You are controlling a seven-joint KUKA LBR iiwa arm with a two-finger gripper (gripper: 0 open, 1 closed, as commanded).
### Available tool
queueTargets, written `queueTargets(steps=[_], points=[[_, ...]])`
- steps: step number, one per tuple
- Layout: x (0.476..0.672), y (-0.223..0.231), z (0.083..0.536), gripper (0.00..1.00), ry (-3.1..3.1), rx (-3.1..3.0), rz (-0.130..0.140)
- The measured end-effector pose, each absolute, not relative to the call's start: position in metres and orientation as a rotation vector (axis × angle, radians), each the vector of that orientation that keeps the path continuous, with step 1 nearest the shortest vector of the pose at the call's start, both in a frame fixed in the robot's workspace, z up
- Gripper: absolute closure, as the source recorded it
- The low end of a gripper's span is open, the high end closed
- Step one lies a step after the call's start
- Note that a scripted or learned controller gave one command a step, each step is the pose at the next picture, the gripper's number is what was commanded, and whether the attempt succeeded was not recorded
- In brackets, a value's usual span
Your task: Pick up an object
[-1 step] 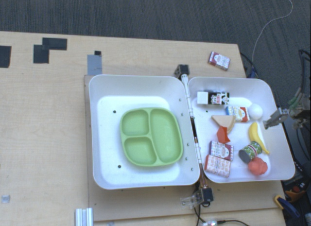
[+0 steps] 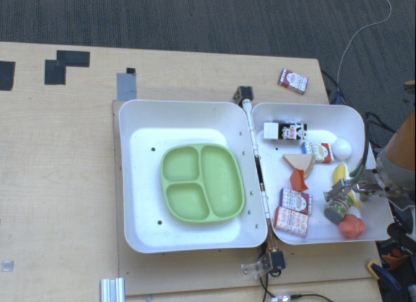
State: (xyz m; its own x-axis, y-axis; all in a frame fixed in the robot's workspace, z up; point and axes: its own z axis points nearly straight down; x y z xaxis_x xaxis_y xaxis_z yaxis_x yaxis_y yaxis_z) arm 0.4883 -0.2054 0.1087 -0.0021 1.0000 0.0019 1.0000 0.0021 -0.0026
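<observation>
The right bin (image 2: 356, 120) holds several small items. Among them are a black-and-white carton (image 2: 285, 130), a white bottle with a red label (image 2: 318, 151), a white ball (image 2: 342, 148) and a tan wedge (image 2: 300, 162). There are also a red scrap (image 2: 298, 180) and two red-and-white packets (image 2: 296, 200) (image 2: 291, 221). My gripper (image 2: 341, 192) reaches in from the right, low over that bin's right side. It sits just below a yellow piece (image 2: 339, 173) and just above a grey lump (image 2: 334, 213) and a red blob (image 2: 353, 226).
The left bin (image 2: 140, 164) holds a green divided plate (image 2: 202, 183). A small red box (image 2: 293, 81) lies on the bench behind the right bin. A metal clamp runs along the ridge (image 2: 255, 158) between the bins. Cables trail at the right.
</observation>
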Motion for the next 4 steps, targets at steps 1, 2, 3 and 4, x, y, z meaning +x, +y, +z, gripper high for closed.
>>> queueTargets(steps=[1,2,3,4], points=[[0.491,-0.206,0.121,1.0,-2.228,-2.221,-0.006],[0.491,-0.206,0.121,0.0,-2.228,-2.22,-0.005],[0.489,-0.142,0.087,0.0,-2.231,-2.225,-0.006],[0.492,-0.142,0.099,1.0,-2.237,-2.227,-0.014]])
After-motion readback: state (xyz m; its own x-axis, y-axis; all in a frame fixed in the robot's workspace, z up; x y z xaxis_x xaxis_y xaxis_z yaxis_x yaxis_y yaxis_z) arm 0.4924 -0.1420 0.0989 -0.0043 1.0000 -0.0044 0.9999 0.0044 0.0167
